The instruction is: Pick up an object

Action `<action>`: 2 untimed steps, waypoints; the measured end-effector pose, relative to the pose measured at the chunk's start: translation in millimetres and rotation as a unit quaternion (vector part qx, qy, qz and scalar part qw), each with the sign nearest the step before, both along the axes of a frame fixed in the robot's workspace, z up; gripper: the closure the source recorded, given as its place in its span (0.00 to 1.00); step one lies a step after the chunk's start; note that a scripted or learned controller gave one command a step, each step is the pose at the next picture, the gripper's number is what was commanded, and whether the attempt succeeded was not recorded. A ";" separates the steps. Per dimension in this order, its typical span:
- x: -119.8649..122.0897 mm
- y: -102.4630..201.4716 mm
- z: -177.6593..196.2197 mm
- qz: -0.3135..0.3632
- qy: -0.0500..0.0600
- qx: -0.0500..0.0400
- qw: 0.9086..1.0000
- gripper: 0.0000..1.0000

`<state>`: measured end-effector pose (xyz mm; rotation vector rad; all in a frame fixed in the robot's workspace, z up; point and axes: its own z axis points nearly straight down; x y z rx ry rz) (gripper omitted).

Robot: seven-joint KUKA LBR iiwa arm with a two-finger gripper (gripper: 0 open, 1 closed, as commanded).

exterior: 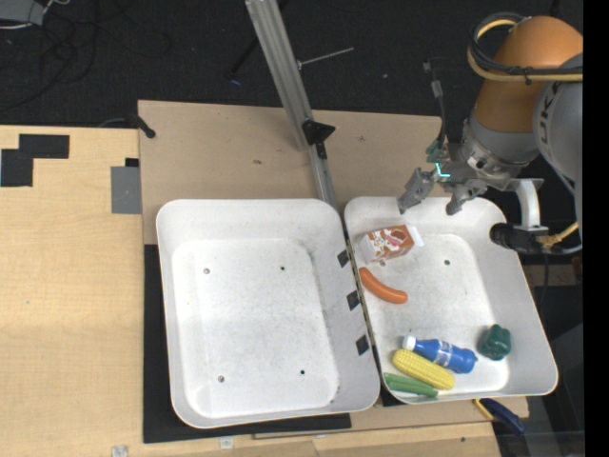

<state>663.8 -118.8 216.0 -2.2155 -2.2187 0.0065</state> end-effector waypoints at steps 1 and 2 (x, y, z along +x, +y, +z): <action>1.0 0.2 2.8 0.001 -0.002 -0.001 1.000 0.00; -4.4 -8.3 -53.4 -0.001 0.000 -0.001 1.000 0.00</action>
